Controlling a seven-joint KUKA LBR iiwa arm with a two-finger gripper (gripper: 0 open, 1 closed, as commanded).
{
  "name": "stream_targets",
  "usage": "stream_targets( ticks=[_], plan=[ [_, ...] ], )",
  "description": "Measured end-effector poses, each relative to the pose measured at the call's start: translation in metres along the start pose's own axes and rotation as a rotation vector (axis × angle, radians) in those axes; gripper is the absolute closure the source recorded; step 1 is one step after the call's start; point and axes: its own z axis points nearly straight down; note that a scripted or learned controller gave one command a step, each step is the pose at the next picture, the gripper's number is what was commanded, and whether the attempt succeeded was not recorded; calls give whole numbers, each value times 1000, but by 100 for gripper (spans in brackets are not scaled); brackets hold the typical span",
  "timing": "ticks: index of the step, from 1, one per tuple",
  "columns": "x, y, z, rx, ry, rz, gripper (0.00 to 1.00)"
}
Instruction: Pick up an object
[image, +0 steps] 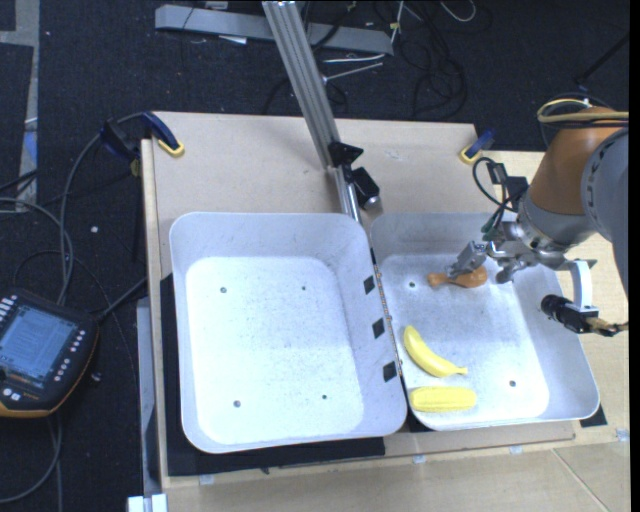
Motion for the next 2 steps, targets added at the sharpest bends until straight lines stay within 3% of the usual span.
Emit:
stream_targets(
  ticks=[1, 2],
  plan=[
    [-2, 2, -16, -8, -4, 0, 100],
    [0, 7, -78, -4, -2, 0, 100]
  ],
)
